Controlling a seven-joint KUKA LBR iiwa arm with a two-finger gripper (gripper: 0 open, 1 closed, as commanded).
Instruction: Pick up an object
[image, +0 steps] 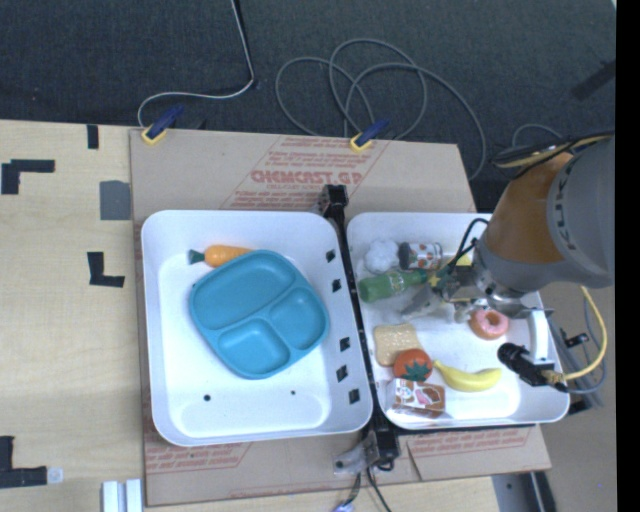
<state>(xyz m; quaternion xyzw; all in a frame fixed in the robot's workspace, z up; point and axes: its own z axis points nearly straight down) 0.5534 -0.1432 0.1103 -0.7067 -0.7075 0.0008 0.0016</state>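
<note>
The arm (545, 225) hangs over the right bin's (535, 405) right edge near the donut (489, 323), nothing visibly lifted yet, claw state impossible to tell, pick apparently remaining.

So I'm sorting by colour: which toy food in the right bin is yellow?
The banana, at the bin's near edge; the tomato beside it is red.

Red "CHEMCAST GP" (faint) on cardboard sheet (300, 175)

A robotics lab: taped cardboard (300, 175) over the worktop (60, 300), loose cables (360, 80) at frame top, two white bins (170, 400)
</note>
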